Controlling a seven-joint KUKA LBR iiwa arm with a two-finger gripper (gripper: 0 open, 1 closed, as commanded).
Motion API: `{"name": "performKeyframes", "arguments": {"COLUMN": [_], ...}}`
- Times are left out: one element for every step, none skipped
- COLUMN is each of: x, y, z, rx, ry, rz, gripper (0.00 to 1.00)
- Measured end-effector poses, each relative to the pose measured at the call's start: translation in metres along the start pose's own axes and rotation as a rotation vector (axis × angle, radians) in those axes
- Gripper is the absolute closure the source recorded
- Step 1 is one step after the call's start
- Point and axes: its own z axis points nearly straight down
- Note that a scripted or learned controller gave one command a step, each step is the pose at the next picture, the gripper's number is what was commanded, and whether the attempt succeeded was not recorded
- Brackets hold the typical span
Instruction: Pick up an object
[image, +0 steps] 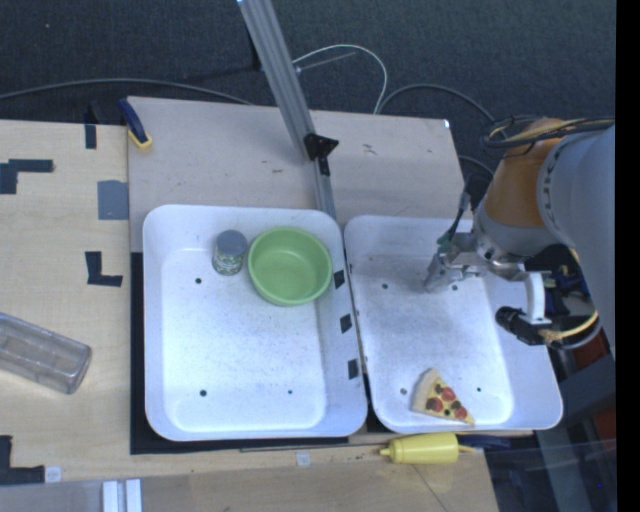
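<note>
Two shallow white bins sit side by side on the desk (230, 150). The left bin (180, 400) holds a green bowl (290, 265) in its upper middle and, touching or just beside the bowl's left edge, a small grey-lidded jar (229, 252). The right bin (400, 330) holds a toy pizza slice (439, 396) near its lower edge, lying flat, well apart from the arm.

The end effector (437, 276) is in the upper part of the right bin, tip pointing down and left toward the bin floor. Its state cannot be told at this resolution; no object is seen in it. The grey arm with its orange band (515, 185) enters from the right of the frame.

Outside the bins: a yellow bottle (425, 449) lies on its side just below the right bin's lower edge. A clear plastic container (40, 352) lies at the left of the frame. A blue-and-yellow clamp (136, 125) sits at the upper left of the desk. A grey metal pole (290, 90) runs diagonally from the top of the frame down to the gap between the bins.
</note>
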Motion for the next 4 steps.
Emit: {"name": "performKeyframes", "arguments": {"x": [0.005,0.002,0.003,0.067], "y": [-0.001,-0.010,-0.009,-0.012], "z": [-0.062,-0.118,-0.149,-0.145], "rx": [-0.008,-0.007,-0.006,-0.002], "ry": [-0.001,-0.001,0.000,0.002], "rz": [0.001,0.003,0.002,-0.004], "gripper": [1.00,1.00,1.00,1.00]}}
